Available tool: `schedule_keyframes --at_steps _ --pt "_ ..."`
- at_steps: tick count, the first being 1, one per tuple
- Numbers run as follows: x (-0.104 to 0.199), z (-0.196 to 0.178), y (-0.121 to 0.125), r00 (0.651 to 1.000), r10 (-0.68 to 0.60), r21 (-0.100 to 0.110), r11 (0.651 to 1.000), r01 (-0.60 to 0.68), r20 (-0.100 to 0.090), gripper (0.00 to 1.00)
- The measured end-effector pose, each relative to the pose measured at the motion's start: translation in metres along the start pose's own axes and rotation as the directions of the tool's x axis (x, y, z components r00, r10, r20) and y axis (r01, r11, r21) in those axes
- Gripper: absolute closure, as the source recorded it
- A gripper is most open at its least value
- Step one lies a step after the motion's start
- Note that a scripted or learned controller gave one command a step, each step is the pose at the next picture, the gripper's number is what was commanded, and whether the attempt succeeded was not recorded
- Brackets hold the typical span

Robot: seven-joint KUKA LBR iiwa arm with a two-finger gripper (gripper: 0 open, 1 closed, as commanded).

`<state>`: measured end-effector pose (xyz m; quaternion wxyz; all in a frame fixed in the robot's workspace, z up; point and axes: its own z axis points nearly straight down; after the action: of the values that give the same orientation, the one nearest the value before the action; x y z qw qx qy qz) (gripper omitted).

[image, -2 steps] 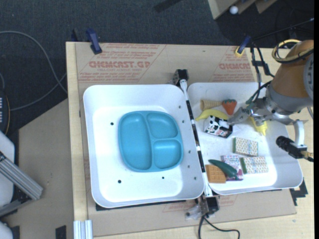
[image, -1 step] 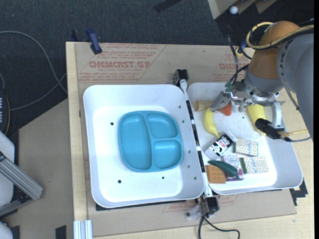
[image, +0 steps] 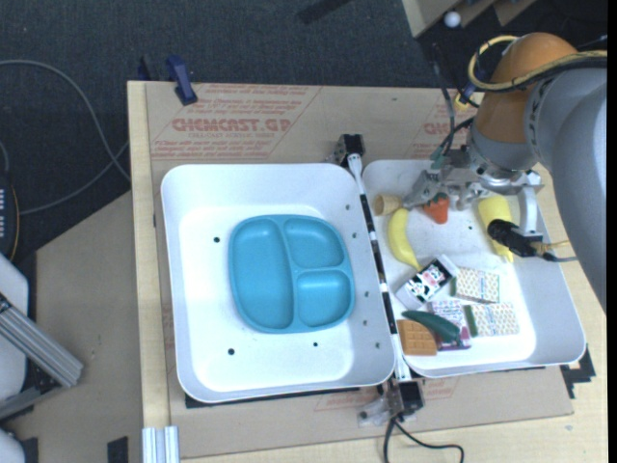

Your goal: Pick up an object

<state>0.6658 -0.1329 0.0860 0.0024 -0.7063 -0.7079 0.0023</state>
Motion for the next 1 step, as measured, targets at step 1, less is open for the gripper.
schedule_keyframes --at_steps 1 --pt "0.0322 -0.002 0.0007 1.0 0.005 -0.006 1.0 -0.005 0.01 0.0"
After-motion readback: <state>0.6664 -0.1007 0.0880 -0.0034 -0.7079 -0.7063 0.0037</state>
